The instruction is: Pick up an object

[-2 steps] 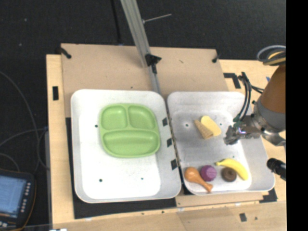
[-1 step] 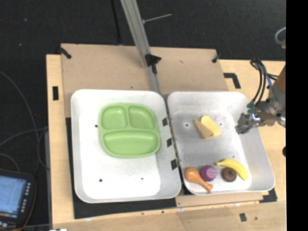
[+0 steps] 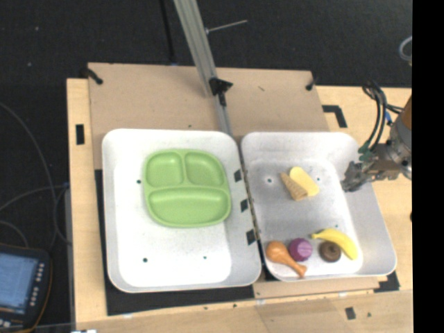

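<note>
Grey pincer (image 3: 352, 177) over bin's (image 3: 361, 220) right rim

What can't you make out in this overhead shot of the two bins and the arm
- Gripper, camera view: small and dark over the right bin's right rim; whether its fingers are open or shut is unreadable.
- Arm: cut off by the picture's right side.
- Purple object: too small and blurred to identify.
- Dark round object: sits against the banana; too small to tell what it is.
</note>
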Available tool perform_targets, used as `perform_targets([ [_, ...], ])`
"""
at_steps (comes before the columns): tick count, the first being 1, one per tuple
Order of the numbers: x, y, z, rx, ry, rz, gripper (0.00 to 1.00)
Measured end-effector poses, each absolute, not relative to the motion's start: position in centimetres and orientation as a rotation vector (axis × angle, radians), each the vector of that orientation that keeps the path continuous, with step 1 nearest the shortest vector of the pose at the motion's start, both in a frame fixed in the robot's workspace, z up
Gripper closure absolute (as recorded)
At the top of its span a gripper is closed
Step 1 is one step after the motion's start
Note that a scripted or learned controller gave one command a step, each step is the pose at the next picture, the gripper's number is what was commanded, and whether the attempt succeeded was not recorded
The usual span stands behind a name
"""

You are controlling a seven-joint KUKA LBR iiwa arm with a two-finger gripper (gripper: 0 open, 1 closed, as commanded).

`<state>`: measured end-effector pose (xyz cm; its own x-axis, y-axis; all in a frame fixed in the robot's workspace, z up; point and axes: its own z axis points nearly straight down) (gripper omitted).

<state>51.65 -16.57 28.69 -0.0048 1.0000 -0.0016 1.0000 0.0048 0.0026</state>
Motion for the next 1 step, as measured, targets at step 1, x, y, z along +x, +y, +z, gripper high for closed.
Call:
perform_targets([
  [1, 51.59, -11.52, 27.34, 2.214, 2.228, 0.002, 1.00],
])
